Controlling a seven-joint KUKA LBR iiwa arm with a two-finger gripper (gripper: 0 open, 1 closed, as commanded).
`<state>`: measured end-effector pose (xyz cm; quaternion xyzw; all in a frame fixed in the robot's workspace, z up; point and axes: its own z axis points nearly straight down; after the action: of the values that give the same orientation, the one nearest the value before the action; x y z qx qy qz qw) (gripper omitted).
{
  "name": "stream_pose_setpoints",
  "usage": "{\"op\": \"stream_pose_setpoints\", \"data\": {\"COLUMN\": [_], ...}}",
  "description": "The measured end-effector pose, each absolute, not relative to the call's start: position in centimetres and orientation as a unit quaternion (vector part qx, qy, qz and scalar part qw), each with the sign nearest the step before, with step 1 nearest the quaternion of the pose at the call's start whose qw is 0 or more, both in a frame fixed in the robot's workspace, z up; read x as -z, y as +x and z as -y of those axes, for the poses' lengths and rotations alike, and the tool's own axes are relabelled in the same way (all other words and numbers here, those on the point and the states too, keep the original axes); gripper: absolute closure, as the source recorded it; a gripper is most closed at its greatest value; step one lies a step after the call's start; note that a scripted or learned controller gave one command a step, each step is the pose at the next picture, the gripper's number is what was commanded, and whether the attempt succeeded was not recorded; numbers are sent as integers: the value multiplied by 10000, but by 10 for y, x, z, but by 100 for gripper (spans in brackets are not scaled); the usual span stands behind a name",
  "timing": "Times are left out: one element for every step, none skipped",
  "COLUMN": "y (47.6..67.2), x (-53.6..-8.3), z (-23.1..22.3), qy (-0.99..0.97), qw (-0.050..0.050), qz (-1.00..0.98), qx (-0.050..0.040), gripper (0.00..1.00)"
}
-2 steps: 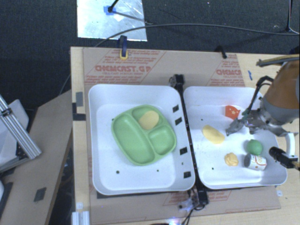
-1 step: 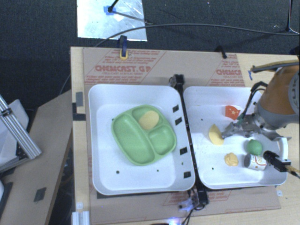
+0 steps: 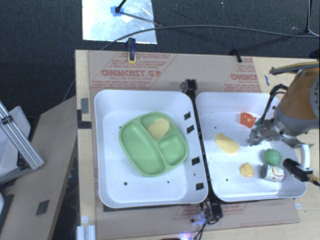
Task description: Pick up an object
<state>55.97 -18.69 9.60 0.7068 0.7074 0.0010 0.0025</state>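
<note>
The right bin (image 3: pixel 220 184) holds several small items: a red-orange block (image 3: pixel 247 119) at the back, a pale yellow oblong piece (image 3: pixel 227 144) in the middle, a small yellow lump (image 3: pixel 246 170), a green ball (image 3: pixel 271 156) and a white can on its side (image 3: pixel 272 172). My gripper (image 3: pixel 257 134) hangs low over this bin, just below the red-orange block, right of the yellow oblong piece and up-left of the green ball. I see nothing held in it. The arm's orange band (image 3: pixel 299 96) is at the right edge.
In the left bin (image 3: pixel 107 134) lies a green divided plate (image 3: pixel 145 151) with a yellow item (image 3: pixel 159 128) in its back compartment. Black clips (image 3: pixel 192 144) line the wall between the bins. A black part (image 3: pixel 295 169) juts in beside the can.
</note>
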Motion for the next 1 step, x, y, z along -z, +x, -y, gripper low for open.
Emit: {"op": "stream_pose_setpoints", "data": {"y": [562], "x": [-145], "z": [178], "qy": [7054], "qw": [27], "qz": [-7089], "qx": [-16], "gripper": [100]}}
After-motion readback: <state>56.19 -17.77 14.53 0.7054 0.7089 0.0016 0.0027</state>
